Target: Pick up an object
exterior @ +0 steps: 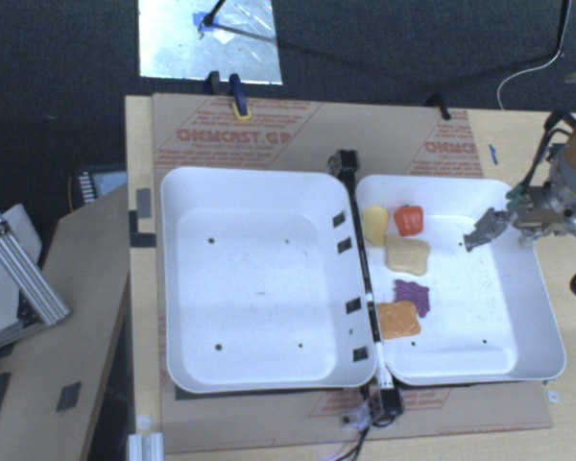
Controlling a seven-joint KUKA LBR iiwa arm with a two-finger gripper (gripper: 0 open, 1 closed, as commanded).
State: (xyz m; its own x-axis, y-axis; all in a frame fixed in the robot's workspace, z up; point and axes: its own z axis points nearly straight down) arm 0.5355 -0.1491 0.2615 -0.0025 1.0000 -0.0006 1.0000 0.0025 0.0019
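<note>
Five small objects lie in the right bin (528, 305) near its left wall. A pale yellow piece (375, 224) is at the top, with a red and orange piece (409, 220) beside it. Below them lies a beige slab (407, 255), then a purple cluster (413, 296), then an orange slab (398, 321). My gripper (482, 230) hangs over the right half of that bin, well to the right of the objects and apart from all of them. Nothing shows between its fingertips.
The left bin (187, 257) sits next to the right one, joined by a black hinge strip (357, 257). A shiny metal sheet (209, 27) lies on the dark floor behind the bench. A white cable (528, 70) hangs at the upper right.
</note>
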